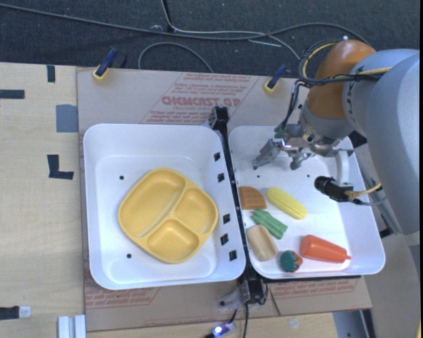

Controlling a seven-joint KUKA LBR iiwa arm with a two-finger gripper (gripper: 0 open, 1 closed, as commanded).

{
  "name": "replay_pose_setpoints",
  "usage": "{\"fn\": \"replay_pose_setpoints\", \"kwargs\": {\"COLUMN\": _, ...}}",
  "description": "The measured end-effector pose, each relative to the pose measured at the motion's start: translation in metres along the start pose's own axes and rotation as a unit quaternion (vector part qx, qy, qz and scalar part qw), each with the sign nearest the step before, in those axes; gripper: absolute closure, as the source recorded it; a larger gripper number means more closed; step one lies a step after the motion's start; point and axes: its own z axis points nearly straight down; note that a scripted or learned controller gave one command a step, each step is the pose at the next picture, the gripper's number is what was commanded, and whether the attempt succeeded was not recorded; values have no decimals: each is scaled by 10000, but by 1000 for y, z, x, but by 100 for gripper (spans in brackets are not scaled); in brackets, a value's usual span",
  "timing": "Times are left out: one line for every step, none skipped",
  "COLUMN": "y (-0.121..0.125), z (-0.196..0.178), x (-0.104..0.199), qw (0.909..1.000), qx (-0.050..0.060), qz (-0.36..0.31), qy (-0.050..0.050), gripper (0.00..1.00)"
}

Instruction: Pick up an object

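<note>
Corn (287, 203) lies in the right bin (352, 248), near and below the gripper (280, 156), whose fingers stand apart, gripping nothing.

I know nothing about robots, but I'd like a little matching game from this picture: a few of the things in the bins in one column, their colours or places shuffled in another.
Things:
1. divided plate
2. corn cob
3. carrot
4. gripper

Descriptions:
A. orange, near the right bin's front right corner
B. yellow, alone in the left bin
C. above the back part of the right bin, nothing between its fingers
D. yellow, mid right bin, just behind the green vegetable

Pairs: 1-B, 2-D, 3-A, 4-C
</note>
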Motion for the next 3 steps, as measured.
{"fn": "replay_pose_setpoints", "kwargs": {"y": 0, "z": 33, "x": 0, "qw": 10000, "qx": -43, "qz": -2, "qy": -15, "gripper": 0}}
{"fn": "replay_pose_setpoints", "kwargs": {"y": 1, "z": 25, "x": 0, "qw": 10000, "qx": -38, "qz": -6, "qy": -19, "gripper": 100}}
{"fn": "replay_pose_setpoints", "kwargs": {"y": -5, "z": -33, "x": -2, "qw": 10000, "qx": -62, "qz": 5, "qy": -5, "gripper": 100}}
